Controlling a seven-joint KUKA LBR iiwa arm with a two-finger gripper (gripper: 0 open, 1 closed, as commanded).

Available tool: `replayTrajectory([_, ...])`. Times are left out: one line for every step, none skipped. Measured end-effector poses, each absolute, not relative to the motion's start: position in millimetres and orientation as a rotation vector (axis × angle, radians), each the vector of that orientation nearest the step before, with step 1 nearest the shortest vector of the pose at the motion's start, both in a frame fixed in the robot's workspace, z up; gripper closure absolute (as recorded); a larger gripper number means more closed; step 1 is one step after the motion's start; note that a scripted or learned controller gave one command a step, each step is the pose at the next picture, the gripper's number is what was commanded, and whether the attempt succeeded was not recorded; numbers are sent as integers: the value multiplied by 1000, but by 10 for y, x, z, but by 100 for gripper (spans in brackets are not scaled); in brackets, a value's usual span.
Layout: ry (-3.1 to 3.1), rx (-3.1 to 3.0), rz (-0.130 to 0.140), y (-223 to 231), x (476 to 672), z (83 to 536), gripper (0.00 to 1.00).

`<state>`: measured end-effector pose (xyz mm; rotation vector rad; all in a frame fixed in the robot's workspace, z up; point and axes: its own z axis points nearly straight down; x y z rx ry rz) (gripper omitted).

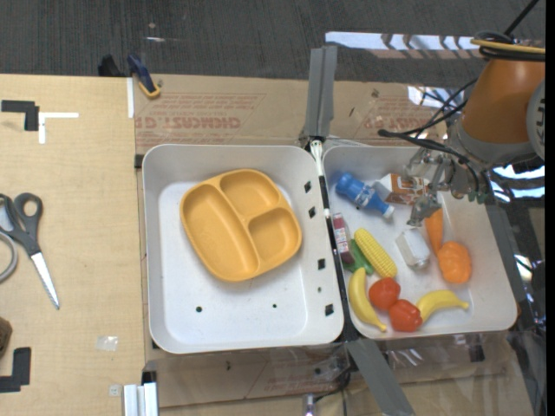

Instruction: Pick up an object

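My gripper [426, 204] hangs over the back right part of the right bin [496, 232], reaching in from the right under the orange-banded wrist. Just below it lie an orange carrot [434, 229] and a small white block [413, 250]. A blue bottle [362, 194] lies to its left, and a brown packet [401, 184] sits close beside it. Further forward are a corn cob [375, 251], an orange fruit [455, 263], two red tomatoes [384, 292], and two bananas [363, 302] [441, 302]. I see nothing lifted by the gripper.
The left bin [165, 258] holds a yellow divided plate [241, 224]. A dark red item [339, 233] lies against the wall between the bins. Scissors [33, 243] rest on the wooden bench at far left. Cables trail behind the wrist at upper right.
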<state>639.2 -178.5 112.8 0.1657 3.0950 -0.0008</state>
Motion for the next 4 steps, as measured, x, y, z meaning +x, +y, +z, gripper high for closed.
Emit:
replayTrajectory([3088, 236, -1, -1936, 6357, 1133, 0])
replayTrajectory([3068, 399, 1, -2024, 6246, 1138, 0])
replayTrajectory([3040, 528, -3, -2001, 6076, 1147, 0])
replayTrajectory([3044, 558, 1, -2120, 6074, 1127, 0])
